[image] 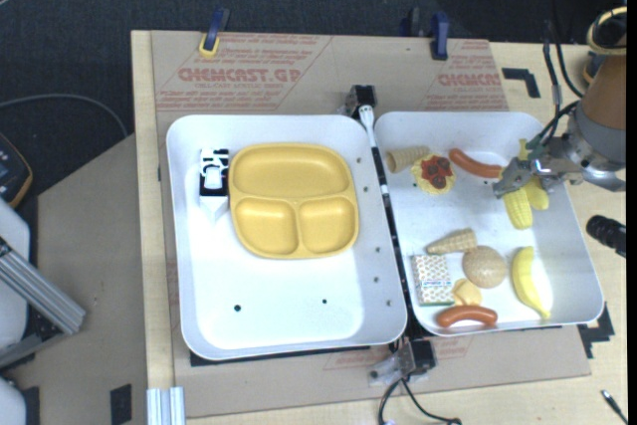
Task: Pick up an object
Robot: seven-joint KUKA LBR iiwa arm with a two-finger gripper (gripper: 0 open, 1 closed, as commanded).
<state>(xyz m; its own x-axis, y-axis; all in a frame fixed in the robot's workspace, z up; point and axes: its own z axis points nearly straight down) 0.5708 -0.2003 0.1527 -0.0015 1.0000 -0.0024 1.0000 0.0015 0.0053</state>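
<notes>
The brown bench board (328, 65) fills the middle of the frame and carries two shallow white bins. The left white bin (289, 314) holds a yellow plastic tray with three compartments (294, 197). The right white bin (572, 244) holds small toy foods. The grey arm with an orange band (602, 114) enters at the right edge, and its gripper (528, 172) is low over a yellow toy corn cob (520, 207) in the upper right of this bin. If the gripper is wide or narrow I cannot tell. Lower right lies a yellow toy banana (530, 282).
</notes>
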